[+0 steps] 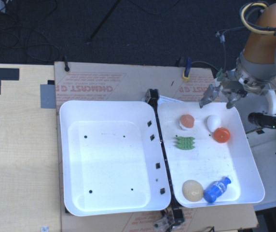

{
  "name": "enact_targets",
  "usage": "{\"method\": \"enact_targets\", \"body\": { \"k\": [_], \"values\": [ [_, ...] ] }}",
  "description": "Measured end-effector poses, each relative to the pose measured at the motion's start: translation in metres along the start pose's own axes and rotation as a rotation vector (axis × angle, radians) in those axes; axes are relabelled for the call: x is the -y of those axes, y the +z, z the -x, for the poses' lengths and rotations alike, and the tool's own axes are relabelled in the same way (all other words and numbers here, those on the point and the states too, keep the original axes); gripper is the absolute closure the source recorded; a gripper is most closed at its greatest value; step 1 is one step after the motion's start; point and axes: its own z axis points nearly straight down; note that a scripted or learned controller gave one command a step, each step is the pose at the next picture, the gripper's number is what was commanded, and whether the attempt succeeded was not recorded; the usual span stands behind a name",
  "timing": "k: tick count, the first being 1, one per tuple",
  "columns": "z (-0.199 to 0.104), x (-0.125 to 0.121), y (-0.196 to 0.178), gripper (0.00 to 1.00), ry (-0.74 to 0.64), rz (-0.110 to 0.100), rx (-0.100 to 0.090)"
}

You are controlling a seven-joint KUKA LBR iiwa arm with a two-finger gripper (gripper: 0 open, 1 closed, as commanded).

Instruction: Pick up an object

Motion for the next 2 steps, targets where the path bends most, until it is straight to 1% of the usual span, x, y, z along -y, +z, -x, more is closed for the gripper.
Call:
{"method": "enact_targets", "body": {
  "k": [1,2],
  "values": [
    [0.072,0.000,0.174,0.00,-0.001,-0.003,-0.002],
    [0.071,-0.004,0.153,1.00,-0.005,0.008,-0.001]
  ]
}}
